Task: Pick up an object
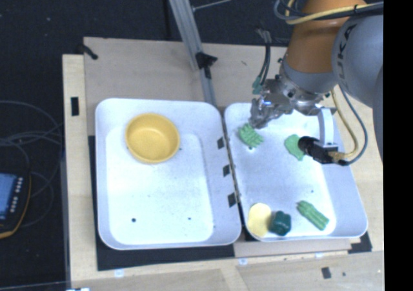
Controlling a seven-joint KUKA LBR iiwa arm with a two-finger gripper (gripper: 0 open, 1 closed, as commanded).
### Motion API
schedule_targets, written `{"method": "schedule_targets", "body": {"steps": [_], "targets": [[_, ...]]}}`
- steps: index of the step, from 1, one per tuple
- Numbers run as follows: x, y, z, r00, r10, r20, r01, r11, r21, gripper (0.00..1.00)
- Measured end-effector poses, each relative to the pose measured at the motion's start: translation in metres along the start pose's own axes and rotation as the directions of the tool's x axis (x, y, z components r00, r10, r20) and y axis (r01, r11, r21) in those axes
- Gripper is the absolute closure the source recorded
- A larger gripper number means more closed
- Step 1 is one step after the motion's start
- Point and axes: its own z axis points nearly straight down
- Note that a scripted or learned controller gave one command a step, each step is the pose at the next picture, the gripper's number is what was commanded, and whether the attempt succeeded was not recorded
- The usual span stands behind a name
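Note:
My gripper (260, 117) hangs over the far left part of the right bin (322, 173), just above and to the right of a ridged green piece (250, 136). I see nothing between its fingers. Another green piece (293, 146) lies near the bin's middle, partly behind a black part of the wrist. At the bin's near edge sit a pale yellow round object (259, 217), a dark green object (281, 223) touching it, and a green ridged stick (313, 214).
A yellow bowl (152, 137) stands in the far part of the left bin (161, 219). A grey metal post (187, 25) slants up from between the bins at the back. The arm's orange band and cables loom over the right bin's far side.

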Motion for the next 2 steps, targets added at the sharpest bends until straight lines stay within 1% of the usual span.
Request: {"method": "schedule_targets", "body": {"steps": [1, 2], "targets": [[0.060, 0.000, 0.003, 1.000, -0.001, 0.000, 0.001, 1.000, 0.001, 1.00], [0.114, -0.018, 0.003, 1.000, -0.001, 0.000, 0.001, 1.000, 0.001, 1.00]]}}
